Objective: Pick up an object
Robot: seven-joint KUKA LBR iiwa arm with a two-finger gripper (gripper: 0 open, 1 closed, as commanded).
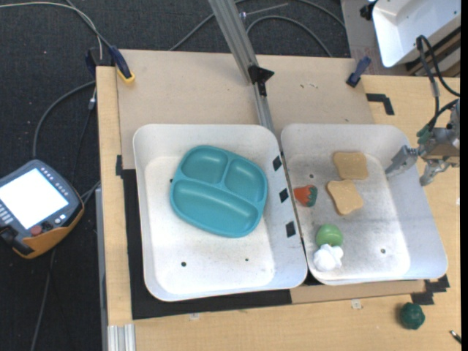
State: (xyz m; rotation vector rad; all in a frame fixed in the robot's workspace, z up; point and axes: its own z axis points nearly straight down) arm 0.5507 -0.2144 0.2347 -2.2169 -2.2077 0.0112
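Observation:
The right bin (409, 229) holds two tan bread-like slices, one at the back (351, 164) and one just in front of it (345, 196). A small red and green piece (306, 194) lies by the bin's left wall. A green ball (330, 235) and a white lump (328, 257) sit near the front. My gripper (414, 167) hangs over the bin's right rim, to the right of the slices. Its fingers are spread with nothing between them.
A teal divided plate (219, 190) lies in the left bin (157, 269). A metal pole (238, 39) slants down to the gap between the bins. A dark green object (412, 314) sits on the bench at front right. A handheld screen (33, 207) lies off the bench at left.

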